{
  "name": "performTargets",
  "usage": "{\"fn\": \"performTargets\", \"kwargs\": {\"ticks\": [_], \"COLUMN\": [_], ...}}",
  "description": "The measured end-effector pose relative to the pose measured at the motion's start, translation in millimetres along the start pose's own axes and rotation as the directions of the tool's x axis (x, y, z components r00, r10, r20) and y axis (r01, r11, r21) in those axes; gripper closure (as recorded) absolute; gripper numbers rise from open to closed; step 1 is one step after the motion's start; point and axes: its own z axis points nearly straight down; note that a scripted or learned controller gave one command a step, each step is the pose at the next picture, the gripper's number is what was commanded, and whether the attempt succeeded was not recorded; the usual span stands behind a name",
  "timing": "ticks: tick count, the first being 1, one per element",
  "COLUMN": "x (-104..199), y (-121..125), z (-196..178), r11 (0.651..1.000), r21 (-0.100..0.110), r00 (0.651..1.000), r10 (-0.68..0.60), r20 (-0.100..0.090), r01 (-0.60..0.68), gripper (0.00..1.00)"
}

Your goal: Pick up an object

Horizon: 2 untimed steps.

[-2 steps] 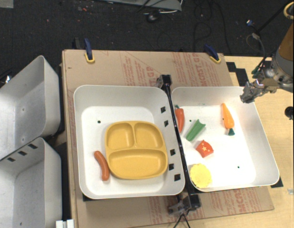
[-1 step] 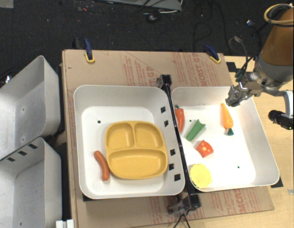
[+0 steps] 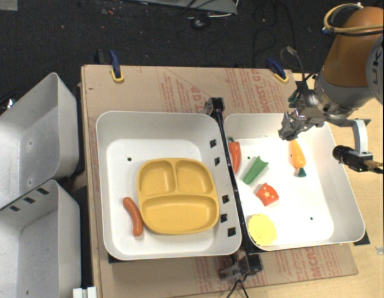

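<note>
My gripper (image 3: 292,131) hangs over the far part of the right bin (image 3: 340,185), just above and left of an orange carrot (image 3: 296,156) that lies on the bin floor. A red chili pepper (image 3: 234,156) rests against the bin's left wall. Beside it lies a green piece (image 3: 255,169), then a red strawberry-like piece (image 3: 267,194) and a yellow round piece (image 3: 262,229) near the front edge. Nothing shows between the fingers.
The left bin (image 3: 111,185) holds a yellow divided plate (image 3: 177,195) and an orange-red sausage (image 3: 133,216) to its left. A black divider (image 3: 227,166) separates the bins. Two grey tubs (image 3: 30,166) stand off the bench at left.
</note>
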Motion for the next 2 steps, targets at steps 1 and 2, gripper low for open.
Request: {"fn": "performTargets", "kwargs": {"ticks": [1, 2], "x": [55, 105], "y": [1, -1], "z": [-10, 3], "r11": [1.0, 1.0], "r21": [-0.001, 0.001], "r00": [1.0, 1.0], "r10": [-0.001, 0.001], "r20": [0.001, 0.001], "r01": [0.001, -0.001], "gripper": [1.0, 1.0]}}
